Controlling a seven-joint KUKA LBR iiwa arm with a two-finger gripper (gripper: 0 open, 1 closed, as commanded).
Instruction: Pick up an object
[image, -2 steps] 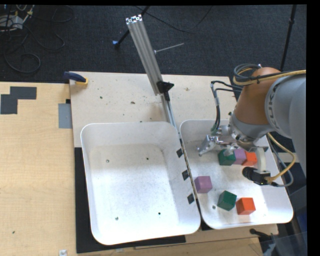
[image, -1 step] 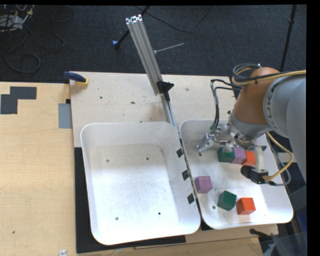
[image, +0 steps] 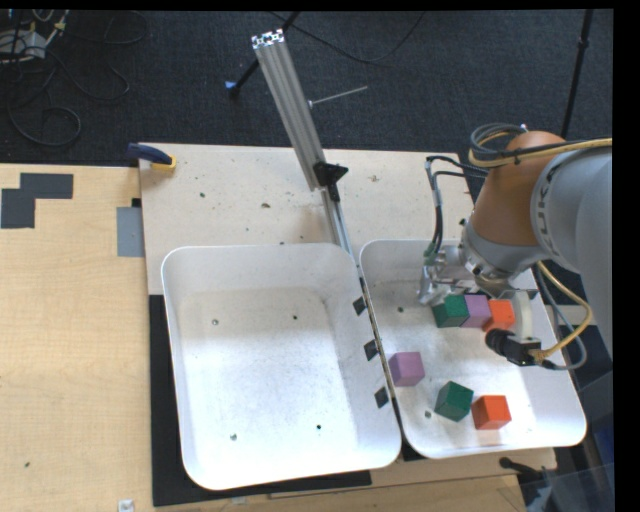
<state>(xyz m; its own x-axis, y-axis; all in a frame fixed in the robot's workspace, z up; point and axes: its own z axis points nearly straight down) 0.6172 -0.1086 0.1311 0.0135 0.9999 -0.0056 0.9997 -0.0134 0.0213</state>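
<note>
The right bin (image: 560, 425) holds several small cubes. A green cube (image: 451, 311), a purple cube (image: 477, 310) and an orange cube (image: 501, 314) sit in a tight row near the bin's back. My gripper (image: 436, 287) hangs just above the green cube's left side, under the grey and orange arm. Nearer the front lie a lone purple cube (image: 406, 368), a second green cube (image: 454, 401) and a second orange cube (image: 491, 411). I see nothing between the fingers.
The left bin (image: 200, 280) stands beside the right one, split off by a divider with black clips (image: 371, 349). A slanted metal pole (image: 295, 110) rises behind the bins. Cables loop around the wrist at the right.
</note>
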